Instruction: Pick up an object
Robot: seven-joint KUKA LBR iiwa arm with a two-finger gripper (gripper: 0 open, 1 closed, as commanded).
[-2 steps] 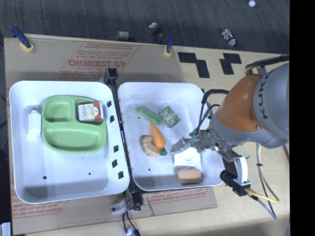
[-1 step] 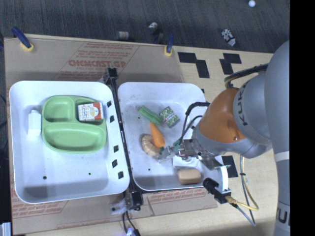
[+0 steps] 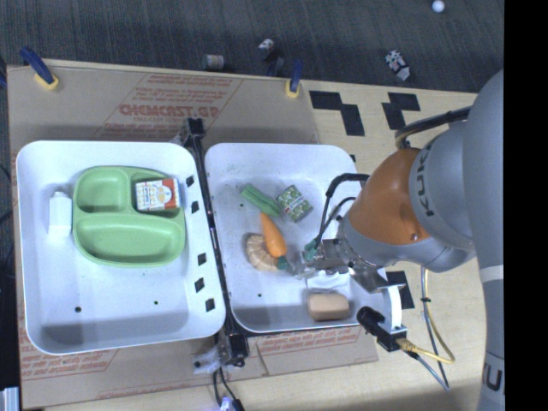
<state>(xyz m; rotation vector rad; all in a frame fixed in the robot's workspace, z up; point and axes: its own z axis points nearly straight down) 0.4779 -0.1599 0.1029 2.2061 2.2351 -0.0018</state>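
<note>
Nearest the camera, a tan bread-like block (image 3: 328,306) lies by the front wall of the right bin (image 3: 224,229), below and to the right of the carrot (image 3: 273,235). Just above the block, and just right of the carrot's lower end, the gripper (image 3: 321,259) hangs low over the bin floor beneath the grey arm (image 3: 445,204) with its orange band. It is seen from above, and whether the claw is spread or pressed together cannot be told; nothing can be seen in its grasp.

The carrot, one of the things there for the picking, lies near the middle of the right bin, its tip pointing up and to the left. A pale, ridged pastry-like piece (image 3: 259,253) touches the carrot's lower left side. Beyond the carrot lie a green stick (image 3: 257,199), up and to its left, and a small green patterned box (image 3: 294,202), up and to its right, the two close together.

Well to the left of the carrot, in the left bin (image 3: 34,306), sits a green divided tray (image 3: 128,229) with a small red-and-white carton (image 3: 156,195) in its upper right compartment. A white object (image 3: 58,212) lies beside the tray's far side from the carrot.
</note>
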